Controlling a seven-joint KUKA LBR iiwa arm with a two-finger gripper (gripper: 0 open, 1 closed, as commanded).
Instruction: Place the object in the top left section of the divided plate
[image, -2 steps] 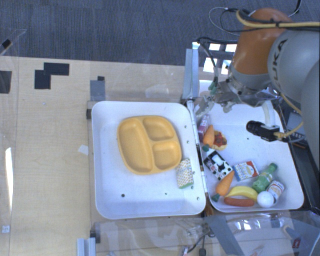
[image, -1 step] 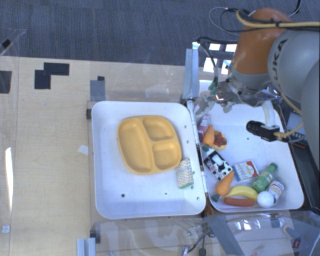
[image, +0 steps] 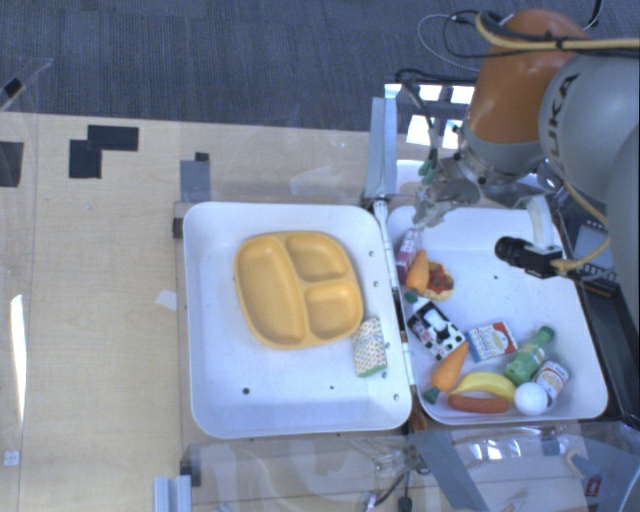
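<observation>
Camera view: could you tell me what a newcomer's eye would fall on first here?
Probably the yellow divided plate, sitting in the left bin with a small patterned packet just off its lower right corner. Next, the toy foods crowded in the right bin, and the orange-banded arm with its gripper at that bin's upper left edge.

We see the arm above the right bin: smooth grey casing, a rounded orange band toward its wrist, thin dark and yellowish cables looping over it, and a metallic gripper of pale silvery parts
</observation>
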